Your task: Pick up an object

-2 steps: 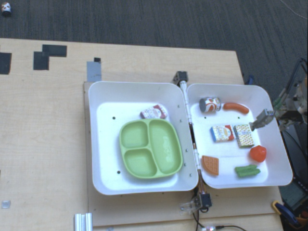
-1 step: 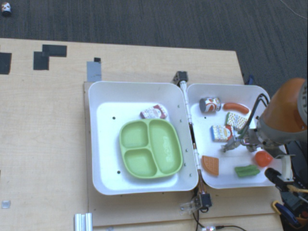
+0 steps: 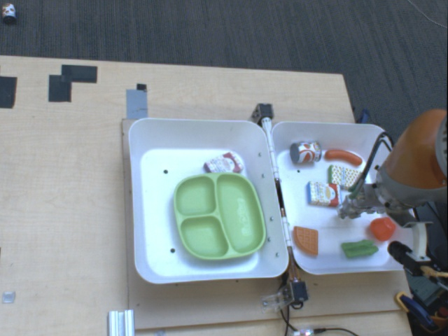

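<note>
Labels unreadable on carton; hand just beside it, right bin

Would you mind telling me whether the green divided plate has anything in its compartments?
Empty. All three compartments of the green plate show bare green; the small red-and-white packet lies beside it on the bin floor.

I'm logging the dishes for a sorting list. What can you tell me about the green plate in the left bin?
The green plate is pale lime, looks like smooth plastic, with rounded corners and three compartments: two smaller ones on the left, one long one on the right. All three look bare. It lies flat, slightly turned, on the floor of the left bin, toward its front right. A small red and white packet lies right at its far edge.
</note>
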`<action>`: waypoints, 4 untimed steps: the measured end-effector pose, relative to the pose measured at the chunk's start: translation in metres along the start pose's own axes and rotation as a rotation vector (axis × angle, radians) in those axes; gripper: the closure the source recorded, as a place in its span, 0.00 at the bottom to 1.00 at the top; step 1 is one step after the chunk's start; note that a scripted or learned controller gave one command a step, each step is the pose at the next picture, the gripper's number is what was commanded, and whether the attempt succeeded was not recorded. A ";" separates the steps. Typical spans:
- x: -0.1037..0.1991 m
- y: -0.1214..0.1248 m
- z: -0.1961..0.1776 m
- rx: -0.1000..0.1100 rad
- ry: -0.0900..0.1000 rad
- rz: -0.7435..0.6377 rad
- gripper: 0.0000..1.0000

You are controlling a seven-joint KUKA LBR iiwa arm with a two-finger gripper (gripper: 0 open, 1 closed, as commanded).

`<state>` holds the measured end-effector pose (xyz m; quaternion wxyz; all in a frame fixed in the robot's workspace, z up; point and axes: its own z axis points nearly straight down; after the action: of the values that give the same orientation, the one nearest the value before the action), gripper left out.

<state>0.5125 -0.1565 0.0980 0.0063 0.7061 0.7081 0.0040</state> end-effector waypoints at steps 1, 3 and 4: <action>0.000 0.000 0.000 0.001 0.000 0.000 0.00; 0.073 -0.021 -0.001 -0.002 0.001 -0.001 1.00; 0.073 -0.021 -0.001 -0.002 0.001 -0.001 0.00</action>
<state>0.4914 -0.0830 0.0982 0.0066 0.7057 0.7085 0.0049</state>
